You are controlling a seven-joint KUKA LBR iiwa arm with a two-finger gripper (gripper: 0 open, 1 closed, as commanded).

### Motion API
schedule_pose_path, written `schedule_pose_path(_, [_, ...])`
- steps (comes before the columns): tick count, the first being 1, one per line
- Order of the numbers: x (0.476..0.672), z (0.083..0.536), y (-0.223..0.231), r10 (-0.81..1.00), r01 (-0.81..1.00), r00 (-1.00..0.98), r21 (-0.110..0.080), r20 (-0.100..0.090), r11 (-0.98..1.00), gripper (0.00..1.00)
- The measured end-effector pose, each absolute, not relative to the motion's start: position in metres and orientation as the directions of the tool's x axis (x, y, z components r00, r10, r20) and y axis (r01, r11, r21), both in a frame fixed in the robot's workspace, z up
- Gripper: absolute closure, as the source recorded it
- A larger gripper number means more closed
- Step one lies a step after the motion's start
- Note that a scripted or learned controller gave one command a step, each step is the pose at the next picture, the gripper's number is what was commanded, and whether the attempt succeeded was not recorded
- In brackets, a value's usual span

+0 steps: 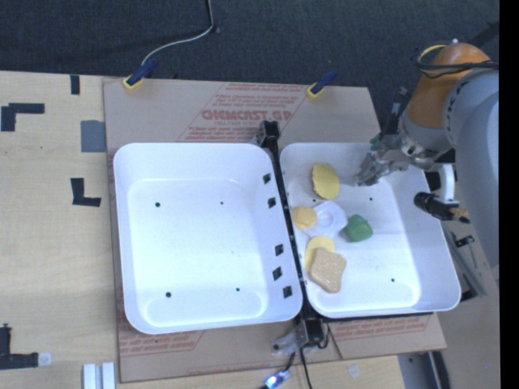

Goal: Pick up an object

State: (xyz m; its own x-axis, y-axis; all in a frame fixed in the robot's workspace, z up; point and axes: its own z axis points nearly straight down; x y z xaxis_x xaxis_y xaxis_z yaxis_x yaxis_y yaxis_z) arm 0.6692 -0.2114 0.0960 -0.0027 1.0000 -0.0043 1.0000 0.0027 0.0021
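Gripper (369, 173) hangs over the right bin (405, 294) — finger state I cannot tell. Nearby lie a glossy yellow oval piece (326, 181), a green lump (356, 229) and a tan, bread-like slab (327, 271).

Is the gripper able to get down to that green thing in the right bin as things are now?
Probably yes. The green object lies apart from the yellow pieces, nothing covers it, and the gripper is just above it in the right bin.

You have five pieces, all left of the gripper (369, 174): a yellow oval (326, 181) nearest, a green lump (357, 229) below, then a small yellow piece (305, 217), a yellow disc (319, 245) and a tan slab (328, 270) overlapping it.
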Motion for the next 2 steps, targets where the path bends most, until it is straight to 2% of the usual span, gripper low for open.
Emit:
schedule_pose_path(1, [0.5958, 0.0859, -0.1679, 1.000, 1.000, 0.000, 0.000, 0.000, 0.000, 1.00])
schedule_pose_path(2, [0.6036, 0.0858, -0.1658, 1.000, 1.000, -0.001, 0.001, -0.001, 0.001, 1.00])
